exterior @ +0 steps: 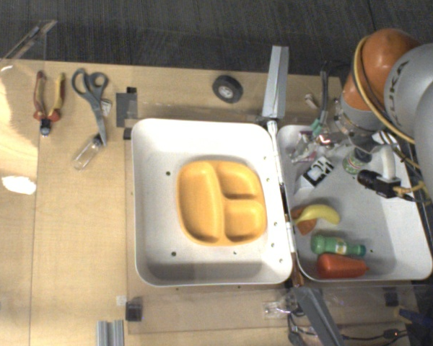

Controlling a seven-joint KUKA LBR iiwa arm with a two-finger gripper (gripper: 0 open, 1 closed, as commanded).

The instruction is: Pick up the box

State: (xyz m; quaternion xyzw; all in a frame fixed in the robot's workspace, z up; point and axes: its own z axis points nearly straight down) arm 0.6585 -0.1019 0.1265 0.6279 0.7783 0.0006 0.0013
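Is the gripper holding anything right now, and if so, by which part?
Cannot be told. The gripper is low at the back of the right bin, right over a small black-and-white box, but the view doesn't show anything between its fingers.

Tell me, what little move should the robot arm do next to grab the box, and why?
Probably ease straight down a little. The gripper sits at the far end of the right bin, just above the small black-and-white box. Nothing is visibly caught yet, so it likely needs to drop onto the box first.
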